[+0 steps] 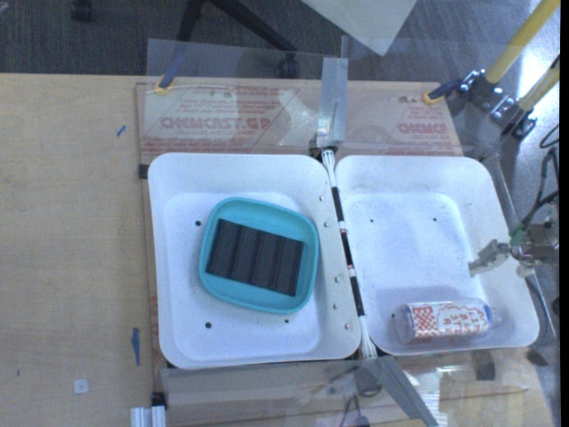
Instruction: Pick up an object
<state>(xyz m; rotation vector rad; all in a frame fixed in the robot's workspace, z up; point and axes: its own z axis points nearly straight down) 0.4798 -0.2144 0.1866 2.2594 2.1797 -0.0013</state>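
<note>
Gripper, a small grey metal two-finger tool, enters at the right rim of the right shallow white plastic bin; whether it is apart or together cannot be told at this size, and nothing is seen between its tips. Reference landmark: the narrow central seam where the two bins meet. Right of the seam, in the near corner of the right bin, lies a clear cylindrical packet with a red-and-white printed pattern, resting on its side on the bin floor, nearer the viewer than the gripper and apart from it. Left of the seam, the left shallow white plastic bin holds a teal rounded-rectangular plastic tray, set slightly askew near the middle of the floor, with a dark grey ribbed insert lying inside it. Beyond the far end of the seam stands a grey metal upright bracket, flanked by clear plastic sheeting with red lettering. Both bins rest on a light wooden bench.
</note>
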